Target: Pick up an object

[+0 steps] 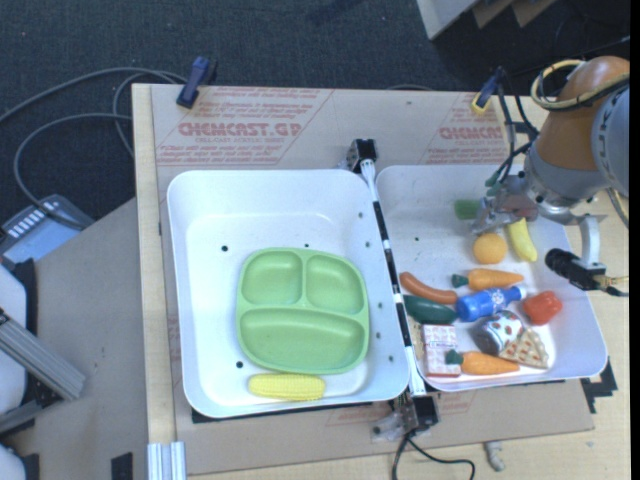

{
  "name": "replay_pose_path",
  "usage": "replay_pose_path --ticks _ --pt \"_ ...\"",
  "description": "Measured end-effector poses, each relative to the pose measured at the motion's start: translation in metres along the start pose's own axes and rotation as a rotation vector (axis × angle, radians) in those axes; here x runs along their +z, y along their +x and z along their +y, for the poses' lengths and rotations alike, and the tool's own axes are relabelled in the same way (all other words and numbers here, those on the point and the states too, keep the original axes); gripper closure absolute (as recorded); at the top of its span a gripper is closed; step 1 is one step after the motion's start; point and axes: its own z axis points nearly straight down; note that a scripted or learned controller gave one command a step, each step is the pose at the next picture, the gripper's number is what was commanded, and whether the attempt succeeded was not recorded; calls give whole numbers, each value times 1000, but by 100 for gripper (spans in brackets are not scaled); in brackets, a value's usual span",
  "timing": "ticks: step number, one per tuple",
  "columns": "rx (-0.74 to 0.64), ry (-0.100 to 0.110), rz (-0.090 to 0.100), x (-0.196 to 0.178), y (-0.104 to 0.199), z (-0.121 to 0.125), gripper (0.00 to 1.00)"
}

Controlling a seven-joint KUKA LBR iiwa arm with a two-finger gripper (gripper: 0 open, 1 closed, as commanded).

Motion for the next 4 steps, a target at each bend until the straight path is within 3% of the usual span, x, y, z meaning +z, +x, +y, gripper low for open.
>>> replay_pose_path --ticks 1,2,3,4 --pt "2 4 2 -29 17 -100 100" --pt "0 1 0 -106 27 -69 100" --pt "0 3 1 -105 27 -70 0" --pt "2 5 1 -43 -13 -99 0"
